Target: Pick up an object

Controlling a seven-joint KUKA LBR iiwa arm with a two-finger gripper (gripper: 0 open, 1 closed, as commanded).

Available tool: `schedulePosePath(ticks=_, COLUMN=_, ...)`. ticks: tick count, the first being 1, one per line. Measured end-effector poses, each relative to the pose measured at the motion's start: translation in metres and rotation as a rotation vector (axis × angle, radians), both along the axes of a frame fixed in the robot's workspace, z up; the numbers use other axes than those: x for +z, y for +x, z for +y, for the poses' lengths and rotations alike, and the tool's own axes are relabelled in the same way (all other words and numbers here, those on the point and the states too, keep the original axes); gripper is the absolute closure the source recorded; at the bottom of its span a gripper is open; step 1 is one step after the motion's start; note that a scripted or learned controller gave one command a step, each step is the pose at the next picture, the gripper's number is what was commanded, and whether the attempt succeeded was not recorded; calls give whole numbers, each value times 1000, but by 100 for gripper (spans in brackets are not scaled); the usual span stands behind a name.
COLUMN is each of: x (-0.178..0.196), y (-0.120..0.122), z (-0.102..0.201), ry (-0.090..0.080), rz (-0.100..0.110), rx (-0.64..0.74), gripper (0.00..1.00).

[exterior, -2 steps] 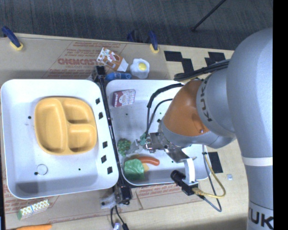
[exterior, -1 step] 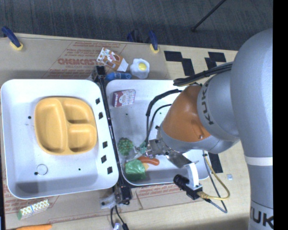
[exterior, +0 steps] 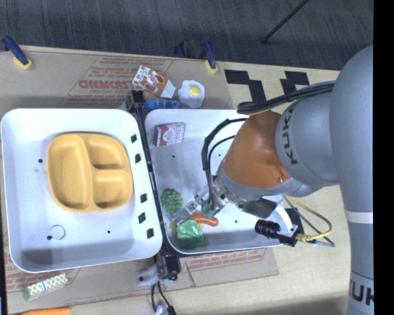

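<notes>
Two white bins sit side by side on a cardboard-covered counter [exterior: 203,268], with grey carpet beyond it.

Printed cardboard lines the counter under the bins, and blue clamps [exterior: 16,51] grip its far edge. The left bin [exterior: 20,176] holds a yellow divided tray [exterior: 90,170]. The right bin [exterior: 184,120] holds a small maroon packet [exterior: 169,134] near its far wall, a green bumpy ball [exterior: 171,201], a leafy green toy [exterior: 189,233] by the near wall and an orange carrot-like piece [exterior: 207,221]. The arm [exterior: 295,149] reaches over the right bin, and its claw [exterior: 205,205] hangs low among these toys, just beside the carrot piece; whether it is released or clenched cannot be told. Behind the bins lie a patterned wrapper [exterior: 146,79], a blue item [exterior: 161,104] and a white-and-yellow egg toy [exterior: 191,92]. A striped packet [exterior: 44,285] lies on the near left corner.
</notes>
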State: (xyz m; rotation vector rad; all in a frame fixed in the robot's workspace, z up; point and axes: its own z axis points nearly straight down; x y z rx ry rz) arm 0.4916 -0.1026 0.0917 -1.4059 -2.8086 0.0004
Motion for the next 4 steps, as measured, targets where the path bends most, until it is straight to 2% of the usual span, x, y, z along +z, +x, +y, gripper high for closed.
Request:
schedulePosePath(ticks=1, x=100, y=-15, z=29, ry=0, rz=3, rx=-807, gripper=0)
schedulePosePath(ticks=2, x=-1, y=-16, z=8, ry=0, rz=4, rx=-721, gripper=0)
schedulePosePath(ticks=3, x=-1, y=-16, z=11, ry=1, rz=5, rx=-491, gripper=0)
schedulePosePath(ticks=4, x=-1, y=-16, z=11, ry=1, rz=5, rx=-491, gripper=0)
